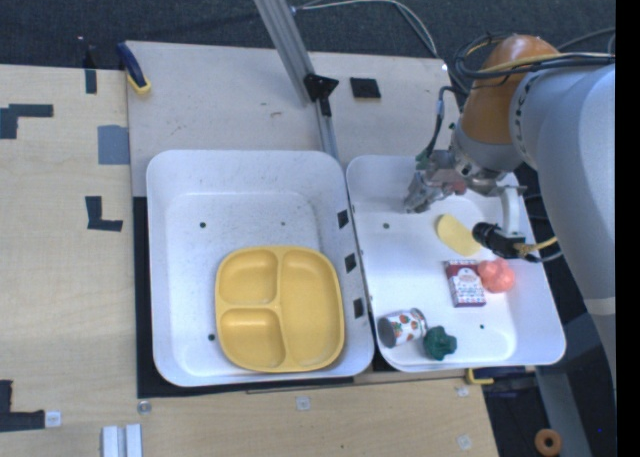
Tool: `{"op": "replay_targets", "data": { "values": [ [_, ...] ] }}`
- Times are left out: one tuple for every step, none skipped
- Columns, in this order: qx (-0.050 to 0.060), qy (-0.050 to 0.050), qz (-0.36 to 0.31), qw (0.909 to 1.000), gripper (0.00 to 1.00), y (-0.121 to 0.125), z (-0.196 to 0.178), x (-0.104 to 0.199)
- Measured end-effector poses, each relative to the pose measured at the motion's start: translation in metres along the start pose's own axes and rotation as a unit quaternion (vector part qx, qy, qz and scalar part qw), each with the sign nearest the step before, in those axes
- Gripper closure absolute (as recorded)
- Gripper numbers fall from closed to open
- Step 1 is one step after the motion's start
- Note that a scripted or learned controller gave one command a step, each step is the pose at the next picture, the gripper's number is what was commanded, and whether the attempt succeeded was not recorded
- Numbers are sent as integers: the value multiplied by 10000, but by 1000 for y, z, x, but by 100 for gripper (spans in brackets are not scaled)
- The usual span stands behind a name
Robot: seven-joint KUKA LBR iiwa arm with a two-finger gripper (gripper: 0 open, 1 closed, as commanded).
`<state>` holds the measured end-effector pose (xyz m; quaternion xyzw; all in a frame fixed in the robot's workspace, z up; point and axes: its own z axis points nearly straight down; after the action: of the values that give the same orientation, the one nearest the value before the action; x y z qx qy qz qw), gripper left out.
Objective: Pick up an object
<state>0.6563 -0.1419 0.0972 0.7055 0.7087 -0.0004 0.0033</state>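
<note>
Grey arm [565, 115], orange band [500, 95] above the wrist, reaches in over the right bin [395, 265]. Reference for all positions: the small red-and-white box [465, 283] lying flat on that bin's floor.

- Gripper [420, 197]: up and left of the box, toward the bin's far-left corner, pointing down. How wide it is: cannot tell, the wrist body blocks the view. Whether it touches the floor is also unclear.
- Pale yellow piece [457, 235]: just above the box, between box and gripper. It is the nearest candidate to the gripper, with a visible gap between them.
- Pink ball [497, 276]: hard against the box's right side, looks like it is touching.
- Small can [402, 327], red and white print, on its side: down and left of the box, near the bin's left wall.
- Green lump [439, 344]: below the box, slightly left, right beside the can.
- Yellow divided plate [280, 307]: well left of the box, flat in the left bin [180, 205], in its near half.

All five pickable items lie on the right bin's floor, each apart from the gripper.

Aluminium post [280, 20] runs far up-left of the box, across the bench [220, 95].
</note>
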Motion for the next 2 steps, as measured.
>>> {"op": "replay_targets", "data": {
  "values": [
    [18,25,18,10000,100,-4,-59,-5],
    [17,25,13,10000,100,-3,-109,-5]
  ]
}}
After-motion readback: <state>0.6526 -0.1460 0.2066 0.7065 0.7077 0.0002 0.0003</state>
